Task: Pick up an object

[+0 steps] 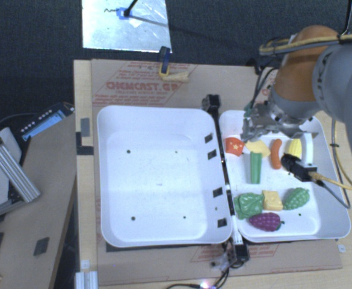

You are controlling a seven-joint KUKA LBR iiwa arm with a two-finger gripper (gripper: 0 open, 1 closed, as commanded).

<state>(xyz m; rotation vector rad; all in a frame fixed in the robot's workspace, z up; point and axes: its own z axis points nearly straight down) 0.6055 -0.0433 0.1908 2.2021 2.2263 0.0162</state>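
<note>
The right bin [329, 215] holds several toy foods. A red piece [234, 146] and a yellow piece [257, 147] lie near its upper left. Below them is a green cucumber [256, 167], with an orange sausage [275, 153] and a corn cob [295, 148] to the right. Along the front lie a leafy green [248, 205], a yellow block [272, 200], a green bumpy piece [296, 198] and purple grapes [265, 221]. My gripper [253, 129] hangs low over the bin's back left, just above the red and yellow pieces. I see nothing held in it.
The left bin [157, 173] lies beside the right one, with black clips [214, 155] along the shared edge. A black plug with a yellow cable [300, 167] hangs from the arm over the right bin. A metal sheet [126, 17] lies behind the bench.
</note>
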